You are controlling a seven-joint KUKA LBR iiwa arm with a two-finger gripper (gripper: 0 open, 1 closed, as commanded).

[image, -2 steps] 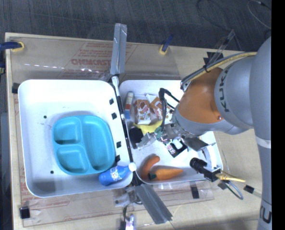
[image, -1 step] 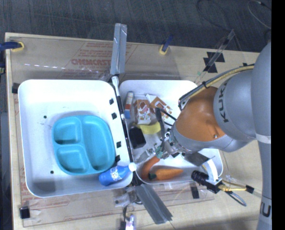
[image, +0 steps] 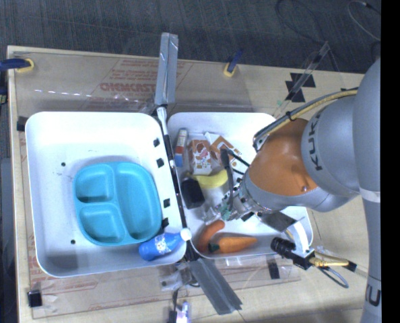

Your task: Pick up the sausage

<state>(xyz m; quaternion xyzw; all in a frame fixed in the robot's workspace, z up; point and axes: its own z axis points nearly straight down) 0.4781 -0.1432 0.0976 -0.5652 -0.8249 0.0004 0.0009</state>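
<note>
The sausage [image: 211,231], short and reddish-brown, lies near the front edge of the right bin [image: 254,120], beside an orange carrot [image: 235,243]. My gripper [image: 225,209] hangs low over the middle of that bin, just behind and above the sausage. The orange wrist band and grey arm hide most of the bin's right half. Nothing shows between the gripper and the sausage that tells me whether they touch.
Behind the gripper lie a black block [image: 191,192], a yellow item [image: 214,179], a small carton [image: 201,155] and a thin bottle [image: 181,147]. The left bin [image: 45,180] holds a blue divided plate [image: 116,202]. A blue toy [image: 161,245] rests by the divider at the front.
</note>
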